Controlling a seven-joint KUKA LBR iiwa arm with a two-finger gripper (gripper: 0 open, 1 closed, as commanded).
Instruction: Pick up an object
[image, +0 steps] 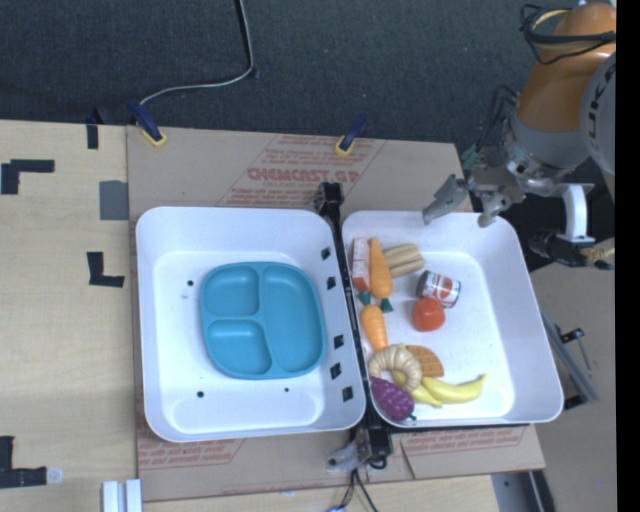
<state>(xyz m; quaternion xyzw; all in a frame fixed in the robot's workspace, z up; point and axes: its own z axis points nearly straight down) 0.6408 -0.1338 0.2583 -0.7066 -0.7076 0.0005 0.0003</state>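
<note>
Hovering spread and gripping nothing, two-finger grey metal tool (463, 205) above far edge of shallow white right-hand bin (520, 300).

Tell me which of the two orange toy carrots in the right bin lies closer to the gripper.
The upper orange toy carrot, lying beside the tan bread rolls. The other carrot sits lower, farther from the open gripper above the bin's top edge.

The hand (464, 206) hangs with fingers spread wide, gripping nothing.
</note>
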